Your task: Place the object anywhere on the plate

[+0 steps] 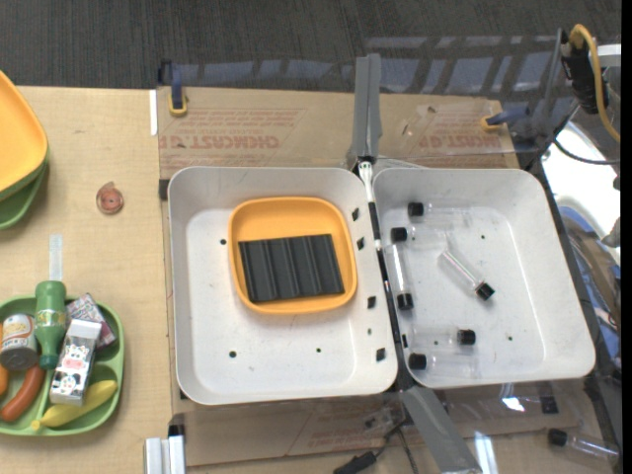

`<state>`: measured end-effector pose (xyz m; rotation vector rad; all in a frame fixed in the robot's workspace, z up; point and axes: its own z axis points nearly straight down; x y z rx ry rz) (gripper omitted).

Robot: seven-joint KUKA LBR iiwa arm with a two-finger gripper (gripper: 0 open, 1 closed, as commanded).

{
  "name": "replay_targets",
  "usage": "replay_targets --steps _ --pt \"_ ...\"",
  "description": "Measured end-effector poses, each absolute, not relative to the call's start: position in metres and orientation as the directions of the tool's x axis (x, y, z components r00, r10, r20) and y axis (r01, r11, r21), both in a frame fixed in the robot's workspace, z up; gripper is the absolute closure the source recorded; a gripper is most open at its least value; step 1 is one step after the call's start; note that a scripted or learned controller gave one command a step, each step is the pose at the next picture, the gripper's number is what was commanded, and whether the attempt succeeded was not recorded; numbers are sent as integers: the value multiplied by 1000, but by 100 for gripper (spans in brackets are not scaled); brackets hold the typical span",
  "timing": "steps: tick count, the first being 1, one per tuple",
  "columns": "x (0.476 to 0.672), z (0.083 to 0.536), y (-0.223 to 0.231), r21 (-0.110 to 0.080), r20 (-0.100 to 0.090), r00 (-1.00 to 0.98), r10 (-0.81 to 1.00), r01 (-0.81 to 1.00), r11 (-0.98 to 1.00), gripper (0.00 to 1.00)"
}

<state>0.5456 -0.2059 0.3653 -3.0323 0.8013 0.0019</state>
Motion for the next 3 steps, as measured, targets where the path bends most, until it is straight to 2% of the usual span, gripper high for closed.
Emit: replay_targets --steps 1,3 --pt "517 379 -221 -7 1 980 -198 -198 -980 0" --pt "598 266 -220 -7 -3 977 -214 -214 -977 0"
